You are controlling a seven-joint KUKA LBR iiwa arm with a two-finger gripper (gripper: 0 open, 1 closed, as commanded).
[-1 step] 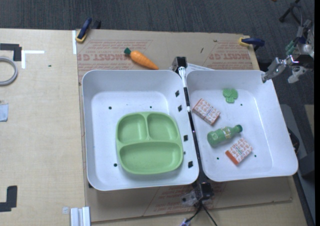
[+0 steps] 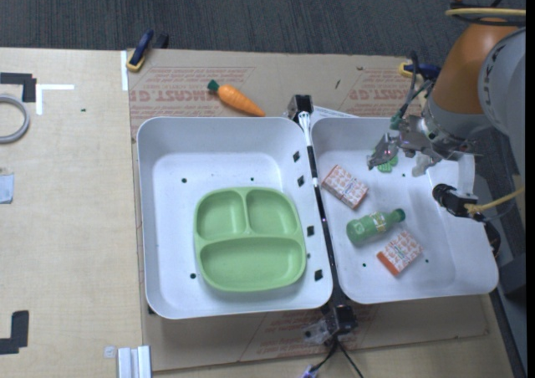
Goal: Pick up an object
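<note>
The right bin [image 2: 468, 272] holds a green bottle [image 2: 374, 226] lying on its side, a small patterned box [image 2: 345, 186] to its upper left and an orange-edged patterned box [image 2: 399, 252] below it. My gripper [image 2: 399, 155] hangs over the bin's far right part, up and right of the bottle. A small green thing [image 2: 386, 164] shows right at the gripper's left tip; I cannot tell whether it is held or lies under it.
The left bin [image 2: 159, 201] contains a green divided plate [image 2: 249, 238]. An orange toy carrot [image 2: 236, 98] lies on the cardboard behind the bins. A black clamp [image 2: 301, 106] sits where the bins meet at the back. Cables run along the right bin's right wall.
</note>
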